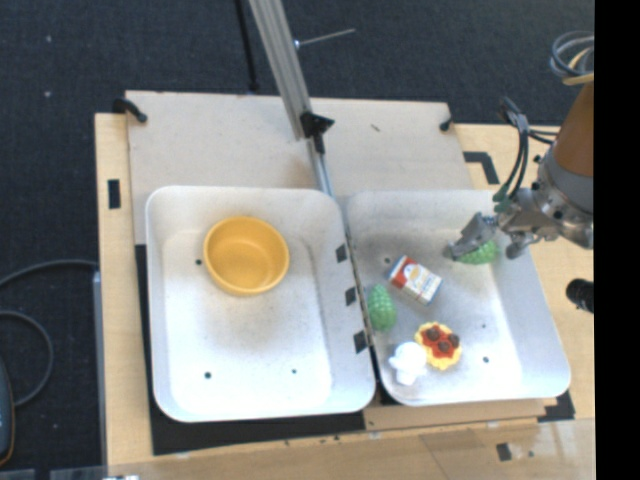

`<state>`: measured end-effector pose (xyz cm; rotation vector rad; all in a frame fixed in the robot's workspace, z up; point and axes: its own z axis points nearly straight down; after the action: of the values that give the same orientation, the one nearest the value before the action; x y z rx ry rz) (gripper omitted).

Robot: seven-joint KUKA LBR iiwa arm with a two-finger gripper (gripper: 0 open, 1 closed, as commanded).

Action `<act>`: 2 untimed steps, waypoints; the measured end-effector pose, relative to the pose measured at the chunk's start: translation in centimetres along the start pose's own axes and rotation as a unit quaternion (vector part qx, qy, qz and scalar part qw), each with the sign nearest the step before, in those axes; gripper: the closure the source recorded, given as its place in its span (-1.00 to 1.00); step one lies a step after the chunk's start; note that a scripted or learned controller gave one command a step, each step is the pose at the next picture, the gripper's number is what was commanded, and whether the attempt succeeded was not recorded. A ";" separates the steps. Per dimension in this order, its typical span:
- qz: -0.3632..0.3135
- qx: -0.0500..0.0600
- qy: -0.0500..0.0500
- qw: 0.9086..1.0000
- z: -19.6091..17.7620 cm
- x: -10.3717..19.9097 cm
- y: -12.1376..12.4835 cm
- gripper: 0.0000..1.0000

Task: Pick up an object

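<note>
The left bin [175, 298] holds a yellow bowl [246, 255], which is not involved in the present step. In the right bin [530, 338], from left to right, are found a green bumpy toy [380, 307] against the dividing wall, a white lump [407, 363], a red-and-white carton [415, 279], a yellow piece with red and black spots [438, 346], and a small green object [482, 252].

The step in hand is judged to be the descent onto the small green object. The fingers should be centred over it and lowered fully before closure, with clearance kept from the bin's far wall.

The gripper [470, 243] is seen touching or just over the small green object, at its left side. Whether the fingers are spread or closed cannot be told.
</note>
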<state>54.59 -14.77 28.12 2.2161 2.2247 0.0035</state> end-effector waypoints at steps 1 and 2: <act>0.000 0.000 0.000 1.000 0.0 0.0 0.0 -1.00; 0.003 0.003 -0.001 1.000 4.5 -0.3 0.7 -1.00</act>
<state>55.30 -15.10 23.58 2.2232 2.2203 -0.0055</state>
